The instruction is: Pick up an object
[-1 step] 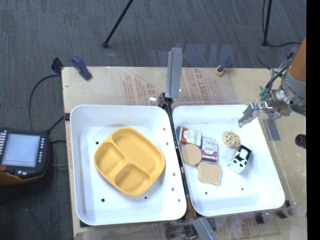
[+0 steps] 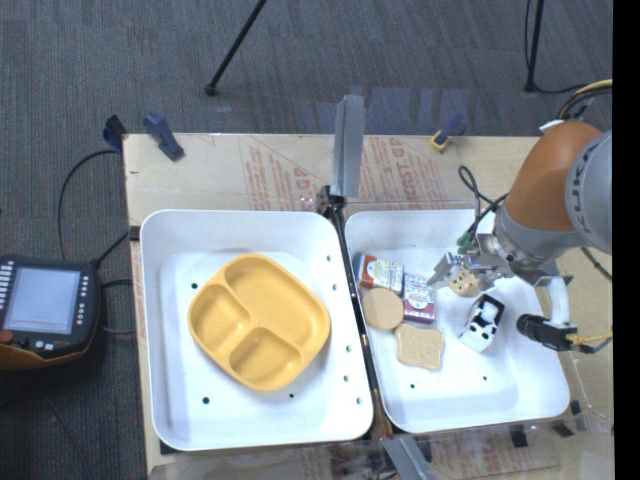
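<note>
The gripper [image 2: 450,271] (grip state: cannot tell) should descend squarely over 1 item, the purple carton [image 2: 419,299].

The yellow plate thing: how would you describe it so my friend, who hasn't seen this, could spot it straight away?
Find the two white bins on the bench and take the left bin. Lying in it, near the middle, is the yellow tray, a rounded-corner dish moulded into three compartments. It is the lone item in that bin and far larger than the small food items clustered in the right bin.

Pincer [image 2: 452,272] over right bin [image 2: 500,408] clutter
</note>
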You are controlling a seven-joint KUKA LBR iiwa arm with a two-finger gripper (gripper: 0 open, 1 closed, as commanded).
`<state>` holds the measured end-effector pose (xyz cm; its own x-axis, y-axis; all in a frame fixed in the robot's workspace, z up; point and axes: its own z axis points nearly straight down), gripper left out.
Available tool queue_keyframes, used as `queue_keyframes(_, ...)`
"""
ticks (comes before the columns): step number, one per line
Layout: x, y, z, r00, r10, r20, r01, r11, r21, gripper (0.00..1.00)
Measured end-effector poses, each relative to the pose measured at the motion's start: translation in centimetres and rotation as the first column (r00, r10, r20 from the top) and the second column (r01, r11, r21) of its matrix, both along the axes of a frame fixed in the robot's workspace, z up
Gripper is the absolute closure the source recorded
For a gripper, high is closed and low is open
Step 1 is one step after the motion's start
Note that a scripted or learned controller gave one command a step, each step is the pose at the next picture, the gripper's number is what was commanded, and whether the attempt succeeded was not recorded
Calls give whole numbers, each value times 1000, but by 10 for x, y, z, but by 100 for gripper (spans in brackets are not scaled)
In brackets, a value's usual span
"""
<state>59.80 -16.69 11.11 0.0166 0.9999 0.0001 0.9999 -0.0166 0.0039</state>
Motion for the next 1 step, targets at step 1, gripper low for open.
queue_keyframes(1, 23, 27, -15, 997, 72, 8, -72, 997, -6, 0)
